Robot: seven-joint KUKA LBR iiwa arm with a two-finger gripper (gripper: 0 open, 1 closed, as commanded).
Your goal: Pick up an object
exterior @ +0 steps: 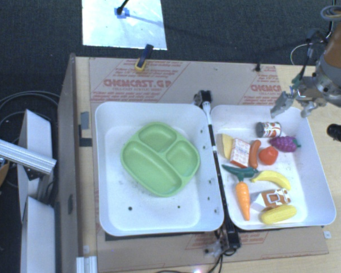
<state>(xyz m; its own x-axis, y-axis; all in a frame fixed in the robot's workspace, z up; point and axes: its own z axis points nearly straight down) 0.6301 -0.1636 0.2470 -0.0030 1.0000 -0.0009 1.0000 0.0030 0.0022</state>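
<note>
Hand (pixel 292 103): positioned above the far rim of the right bin (pixel 324 192), fingers spread, nothing between them. Arm: entered from upper right, angled down-left. Small can (pixel 269 129): lying in the bin just below the hand, beside purple grapes (pixel 285 143).

Dark carpet floor (pixel 227 21) surrounds the bench; a pale sheet (pixel 124 16) lies on it.
</note>
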